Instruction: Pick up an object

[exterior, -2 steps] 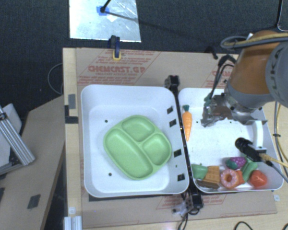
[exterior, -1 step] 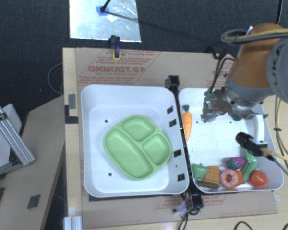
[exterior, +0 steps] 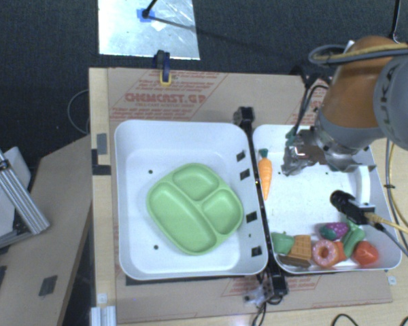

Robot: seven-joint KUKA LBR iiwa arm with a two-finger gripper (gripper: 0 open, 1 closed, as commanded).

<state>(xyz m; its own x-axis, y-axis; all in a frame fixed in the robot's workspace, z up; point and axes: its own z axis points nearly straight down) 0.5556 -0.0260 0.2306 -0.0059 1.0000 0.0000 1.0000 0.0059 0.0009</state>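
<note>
One toy carrot (exterior: 264, 172) is seen lying lengthwise against the right bin's (exterior: 306, 202) left wall, just left of the tool (exterior: 294, 160), whose state cannot be told.

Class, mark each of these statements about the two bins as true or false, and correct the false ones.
1. The green divided plate lies in the left bin. True.
2. The carrot lies in the middle of the green plate. False: it lies in the right bin, close to the divider between the bins.
3. The donut sits among the toy foods at the near edge of the right bin. True.
4. The gripper hangs over the left bin. False: it is over the right bin, just right of the carrot.
5. The green plate has three compartments. True.
</note>
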